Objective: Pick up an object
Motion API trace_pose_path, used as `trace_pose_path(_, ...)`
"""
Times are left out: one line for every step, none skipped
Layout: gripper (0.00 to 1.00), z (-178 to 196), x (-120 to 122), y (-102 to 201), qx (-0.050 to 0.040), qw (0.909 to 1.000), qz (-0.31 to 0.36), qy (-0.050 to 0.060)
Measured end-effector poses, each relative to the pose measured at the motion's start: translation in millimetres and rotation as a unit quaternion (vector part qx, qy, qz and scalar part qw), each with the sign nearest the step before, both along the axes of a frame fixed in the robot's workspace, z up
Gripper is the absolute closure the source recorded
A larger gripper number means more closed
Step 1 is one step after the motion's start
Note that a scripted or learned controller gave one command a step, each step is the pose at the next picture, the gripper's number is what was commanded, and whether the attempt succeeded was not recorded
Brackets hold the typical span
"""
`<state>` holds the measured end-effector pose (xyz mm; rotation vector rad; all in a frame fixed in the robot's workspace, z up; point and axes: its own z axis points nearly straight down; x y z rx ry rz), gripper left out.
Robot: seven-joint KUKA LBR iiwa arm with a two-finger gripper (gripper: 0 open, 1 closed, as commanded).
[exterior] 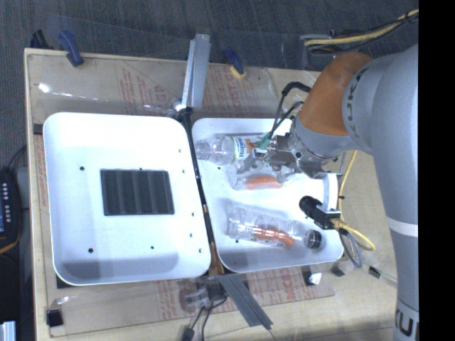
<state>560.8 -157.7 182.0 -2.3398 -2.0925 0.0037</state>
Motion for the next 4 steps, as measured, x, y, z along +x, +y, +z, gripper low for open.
trace_pose_path(0.00, -40, 26, -41, -0.0002, 1.0000, 0.006, -0.002)
trace_pose_path(0.00, -47, 50, -47, -0.0100, 0.9962, 0.082, -0.026)
trace_pose_path(0.00, -55, 56, -51, -0.0073, 0.9902, 0.137, -0.029)
trace_pose_path(0.00, -58, 80, -53, -0.0151, 0.9811, 0.192, -0.020)
